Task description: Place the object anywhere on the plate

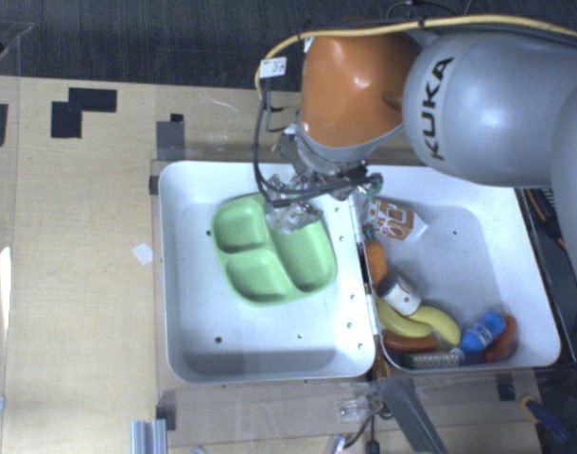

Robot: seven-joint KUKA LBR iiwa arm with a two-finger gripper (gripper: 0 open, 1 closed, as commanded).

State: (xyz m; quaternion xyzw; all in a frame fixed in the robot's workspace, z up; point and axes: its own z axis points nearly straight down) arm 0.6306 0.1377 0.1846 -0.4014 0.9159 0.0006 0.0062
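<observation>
Where wooden bench (71, 253) bears white bins (189, 282), dark floor (128, 17) behind.

- One fixed camera looks down from above the worktop (71, 301) at a slant.
- It sits at a middling height, near enough that both white bins fill the frame's centre: the left bin (189, 282) and the right bin (497, 253).
- The grey and orange arm (411, 93) enters from the view's right and looms large, close to the lens.
</observation>
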